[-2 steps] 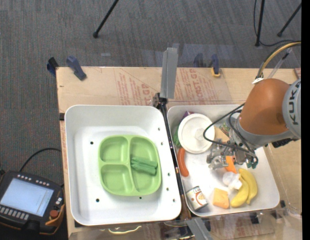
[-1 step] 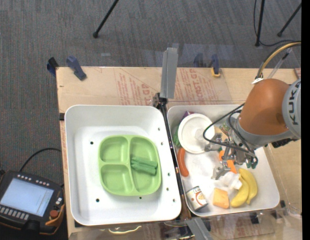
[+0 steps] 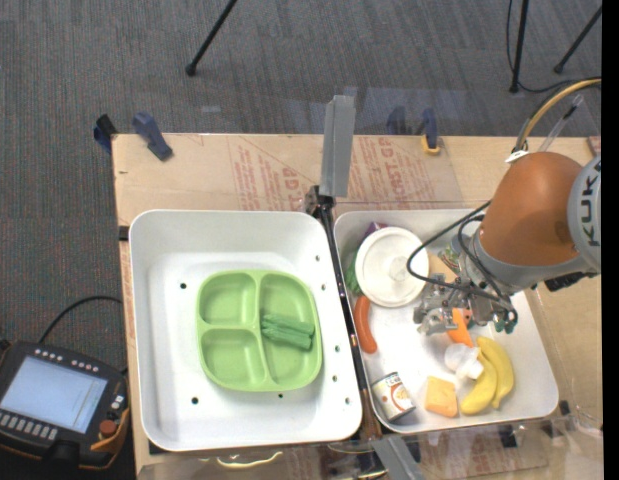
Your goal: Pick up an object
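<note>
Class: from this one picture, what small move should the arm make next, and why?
Probably lower the claw straight down: it hangs over the right bin, just above a small orange piece beside the banana, with nothing visibly between its fingers.

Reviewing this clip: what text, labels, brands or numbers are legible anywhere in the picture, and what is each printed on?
"KU": grey arm, at the picture's right edge; the rest is cut off.
Red print on the cardboard sheet under the bins: upside down, too blurred to read reliably.
Label on the small can in the right bin: too small to read.
Screen of the handheld pendant: no legible text.
</note>
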You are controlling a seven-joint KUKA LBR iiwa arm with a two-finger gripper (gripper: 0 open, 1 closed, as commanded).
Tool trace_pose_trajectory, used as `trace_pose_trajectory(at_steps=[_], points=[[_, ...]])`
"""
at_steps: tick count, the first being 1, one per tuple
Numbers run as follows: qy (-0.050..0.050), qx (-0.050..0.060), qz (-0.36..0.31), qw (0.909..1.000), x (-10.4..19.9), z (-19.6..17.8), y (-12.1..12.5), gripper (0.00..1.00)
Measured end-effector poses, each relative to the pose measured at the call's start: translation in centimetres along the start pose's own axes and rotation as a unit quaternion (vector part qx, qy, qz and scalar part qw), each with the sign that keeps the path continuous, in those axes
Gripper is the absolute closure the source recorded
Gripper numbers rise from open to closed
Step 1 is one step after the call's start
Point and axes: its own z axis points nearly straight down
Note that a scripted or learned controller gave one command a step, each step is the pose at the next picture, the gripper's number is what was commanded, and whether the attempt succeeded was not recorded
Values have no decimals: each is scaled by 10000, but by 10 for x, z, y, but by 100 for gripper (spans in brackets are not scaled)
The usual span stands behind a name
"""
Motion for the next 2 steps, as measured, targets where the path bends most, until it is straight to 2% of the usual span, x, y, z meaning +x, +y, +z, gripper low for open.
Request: trace_pose_trajectory(at_steps=[1, 2], points=[[5, -2, -4, 10000, 0, 1, 1, 0], [-11, 0, -35, 10000, -1, -10, 2, 100]])
